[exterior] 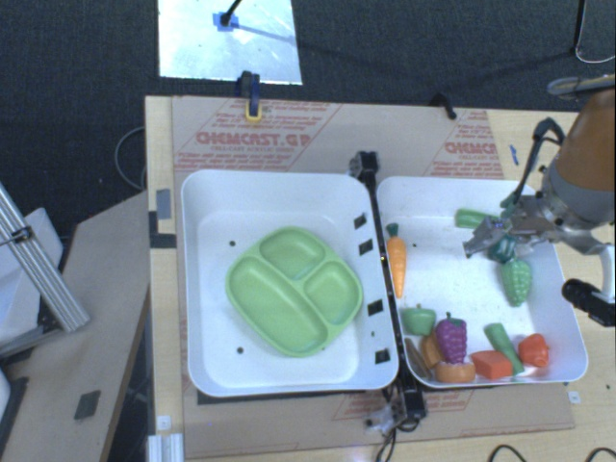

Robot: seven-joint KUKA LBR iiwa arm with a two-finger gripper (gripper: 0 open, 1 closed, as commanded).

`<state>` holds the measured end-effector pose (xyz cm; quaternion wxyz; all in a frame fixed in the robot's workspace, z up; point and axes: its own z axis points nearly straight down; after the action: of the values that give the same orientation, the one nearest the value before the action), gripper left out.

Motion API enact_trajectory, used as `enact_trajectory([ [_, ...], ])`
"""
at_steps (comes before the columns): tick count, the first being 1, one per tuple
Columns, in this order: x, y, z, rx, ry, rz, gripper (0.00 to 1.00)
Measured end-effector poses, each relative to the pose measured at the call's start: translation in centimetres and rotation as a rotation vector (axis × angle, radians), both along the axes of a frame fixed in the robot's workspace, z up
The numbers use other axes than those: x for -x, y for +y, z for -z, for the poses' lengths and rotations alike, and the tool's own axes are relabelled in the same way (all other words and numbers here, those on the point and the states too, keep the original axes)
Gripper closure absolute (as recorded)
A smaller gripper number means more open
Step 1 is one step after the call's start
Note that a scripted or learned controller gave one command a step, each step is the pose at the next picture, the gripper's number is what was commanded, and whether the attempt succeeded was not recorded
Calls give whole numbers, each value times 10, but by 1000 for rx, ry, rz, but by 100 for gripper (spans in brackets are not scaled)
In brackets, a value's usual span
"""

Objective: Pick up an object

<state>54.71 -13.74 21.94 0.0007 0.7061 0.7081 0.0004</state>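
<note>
looks like a robotics lab: grey arm (582,157) over a desk (164,354) with two white bins (289,186), toy plastic veggies (450,338), aluminium framing (38,263), loose cables (587,27).

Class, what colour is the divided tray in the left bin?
Light green tray, seen best in the camera view from above.

Red "CHEMCAST GP" lettering — printed twice, partly hidden — runs along the brown sheet (318,128) under the bins.
</note>
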Motion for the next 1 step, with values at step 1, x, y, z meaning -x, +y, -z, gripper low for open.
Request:
enact_trajectory([
  [1, -1, -7, 59, -1, 4, 2, 0],
])
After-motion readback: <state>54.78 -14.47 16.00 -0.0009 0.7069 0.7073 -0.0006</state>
